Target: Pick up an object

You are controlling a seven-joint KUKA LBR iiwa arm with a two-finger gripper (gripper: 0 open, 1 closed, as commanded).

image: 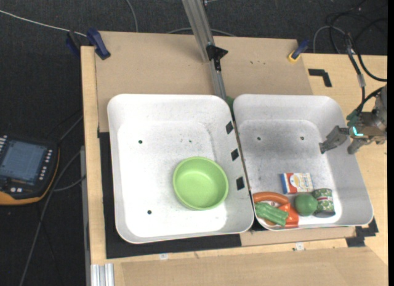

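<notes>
My tool (343, 142) hangs at the far right of the scene, over the right rim of the right-hand shallow white plastic bin (289, 109), about halfway along that rim. Its two dark fingers (333, 138) stand apart with nothing between them; one points left over the bin's sloped wall and the other sits closer to the rim.

The things I could pick up are all bunched in the near part of the right bin, well apart from my tool. A small flat carton printed in blue, white and red (296, 182) lies nearest the bin's middle. Just near of it sits a round green ball (305, 204), touching a short cylinder with a green patterned wrap (324, 201) on its right. To the left of the ball, against the bin's near-left corner, lies an orange and green toy shaped like vegetables (275, 209).

In the left-hand shallow white bin (160, 109), a round light-green plastic bowl (200, 183) sits upright toward the near right part.

Both bins rest side by side on the pale wooden surface (258, 63), which has blue clamps at its far corners. A handheld control pendant with a screen (24, 167) lies on the dark floor at the far left.
</notes>
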